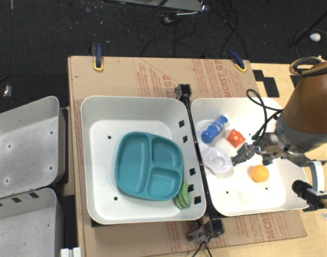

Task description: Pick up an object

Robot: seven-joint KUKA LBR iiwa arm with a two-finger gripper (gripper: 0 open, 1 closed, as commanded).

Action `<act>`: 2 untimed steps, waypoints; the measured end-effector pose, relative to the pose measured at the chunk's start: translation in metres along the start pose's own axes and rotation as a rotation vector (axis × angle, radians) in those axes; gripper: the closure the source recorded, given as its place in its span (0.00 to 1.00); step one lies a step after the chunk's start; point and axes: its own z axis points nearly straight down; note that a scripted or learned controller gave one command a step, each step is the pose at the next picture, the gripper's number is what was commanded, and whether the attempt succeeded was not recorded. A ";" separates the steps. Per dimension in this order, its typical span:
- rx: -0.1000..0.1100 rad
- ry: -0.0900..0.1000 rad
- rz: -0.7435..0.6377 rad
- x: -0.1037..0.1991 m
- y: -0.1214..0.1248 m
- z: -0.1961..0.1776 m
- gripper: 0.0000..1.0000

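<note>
Bins sit side by side on a brown cardboard-covered bench (152, 74), and reading from nine o'clock across to three o'clock goes as follows. The left bin (99, 116) holds a teal divided plate (149, 166) lying flat near its middle, with three compartments. At the plate's five o'clock corner, touching its rim, a small green ridged object (182, 197) rests against the bin's right wall.

The right bin (243, 202) carries four loose things. Toward its eleven o'clock area lies a blue bottle (213, 129) on its side, cap end pointing toward one o'clock. Just at the bottle's four o'clock sits a small red-orange block (236, 138). Below the bottle, at six o'clock from it, a clear crumpled plastic cup (218, 160) lies near the bin's left wall. Farther toward three o'clock, an orange ball (260, 173) rests on the bin floor, apart from the others.

The gripper (242, 155) reaches in from three o'clock, its dark tip between the clear cup and the orange ball, just at the ball's ten o'clock and close beside the cup's right edge. Nothing is visibly held between the fingers; whether they are spread or closed cannot be told at this angle. Behind it the arm's orange band (309, 106) bulks at the three o'clock edge, with black cables looping above.
</note>
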 end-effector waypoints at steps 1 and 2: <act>0.003 0.000 0.003 -0.009 0.003 0.049 0.00; 0.004 0.001 0.002 -0.002 -0.004 0.097 0.00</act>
